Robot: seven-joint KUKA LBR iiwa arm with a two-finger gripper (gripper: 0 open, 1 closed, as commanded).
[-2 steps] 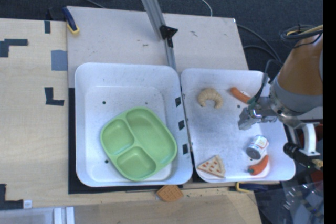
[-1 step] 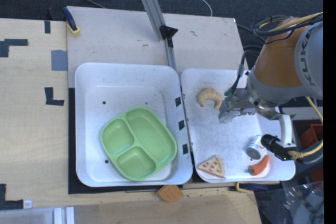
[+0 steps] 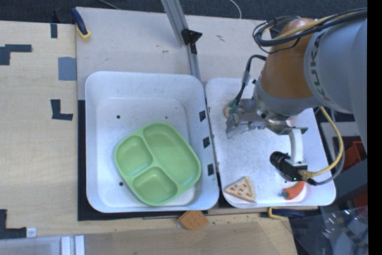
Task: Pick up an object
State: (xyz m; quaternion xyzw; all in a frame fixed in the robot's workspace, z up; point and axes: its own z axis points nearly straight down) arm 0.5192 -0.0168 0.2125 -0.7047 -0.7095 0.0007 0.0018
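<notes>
Arm: grey, orange band above the wrist, reaching in from 3 o'clock over the right bin (image 3: 222, 128).
Tool (image 3: 234, 121): low over the upper-left part of the right bin, near its left wall. Dark fingers point toward 9 o'clock.
Tool state: cannot tell whether spread or closed; the fingers are small and dark against the wrist, and nothing can be made out between them.
Tool contact: cannot tell whether it touches the bin floor.
Pizza slice (image 3: 240, 189): triangular toy, lying flat at the 6 o'clock edge of the right bin, well apart from the tool.
Orange-red item (image 3: 293, 191): at the 5 o'clock corner of the right bin, just beside a black fitting with a green light; too small to identify.
Green plate (image 3: 157, 162): three compartments, in the left bin (image 3: 101, 92), toward its 6 o'clock side.
Waffle-like cookie (image 3: 192, 220): on the worktop (image 3: 36, 128), outside the bins, just below the left bin's 5 o'clock corner.
</notes>
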